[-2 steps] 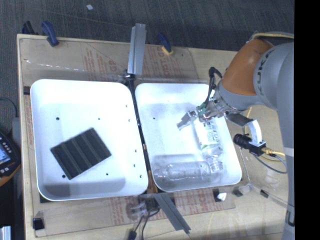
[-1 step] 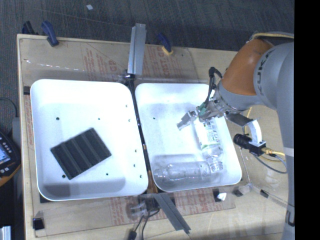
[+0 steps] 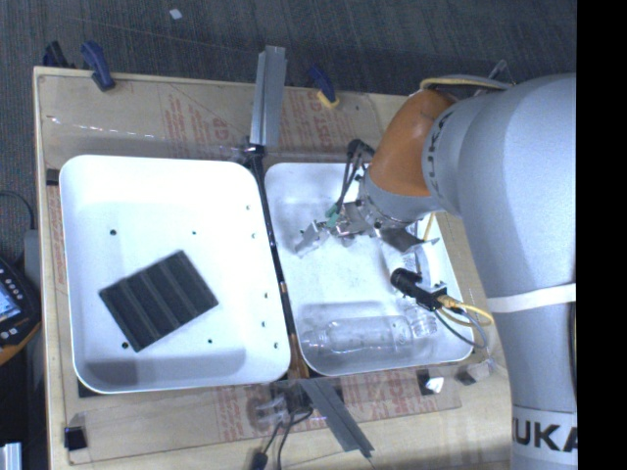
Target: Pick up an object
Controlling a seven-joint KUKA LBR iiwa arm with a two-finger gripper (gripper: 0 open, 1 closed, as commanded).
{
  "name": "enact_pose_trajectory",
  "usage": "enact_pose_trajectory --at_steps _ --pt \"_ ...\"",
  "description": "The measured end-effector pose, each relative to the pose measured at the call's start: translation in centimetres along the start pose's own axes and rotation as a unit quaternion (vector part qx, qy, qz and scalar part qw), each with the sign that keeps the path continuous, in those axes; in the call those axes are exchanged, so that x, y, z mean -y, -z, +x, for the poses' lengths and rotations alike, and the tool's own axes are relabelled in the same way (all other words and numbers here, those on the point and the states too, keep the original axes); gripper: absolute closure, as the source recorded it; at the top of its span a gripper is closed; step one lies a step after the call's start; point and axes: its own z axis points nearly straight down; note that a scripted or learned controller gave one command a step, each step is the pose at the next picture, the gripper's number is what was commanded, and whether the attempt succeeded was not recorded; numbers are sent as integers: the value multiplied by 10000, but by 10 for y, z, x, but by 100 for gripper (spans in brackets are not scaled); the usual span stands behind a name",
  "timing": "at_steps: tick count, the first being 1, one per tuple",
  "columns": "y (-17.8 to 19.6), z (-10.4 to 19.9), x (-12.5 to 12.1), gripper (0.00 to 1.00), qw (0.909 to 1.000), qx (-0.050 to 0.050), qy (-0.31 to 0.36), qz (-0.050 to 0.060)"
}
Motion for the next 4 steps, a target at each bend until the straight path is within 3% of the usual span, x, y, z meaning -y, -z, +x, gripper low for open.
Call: enact_pose_trajectory --at_steps 1,2,3,4 --pt "40 8 51 0 9962 2 -875 0" --pt "51 8 102 0 9960 6 -896 -7" --pt "124 -7 126 0 9944 11 -1058 -27" --pt "10 -14 120 0 9958 6 -917 -17"
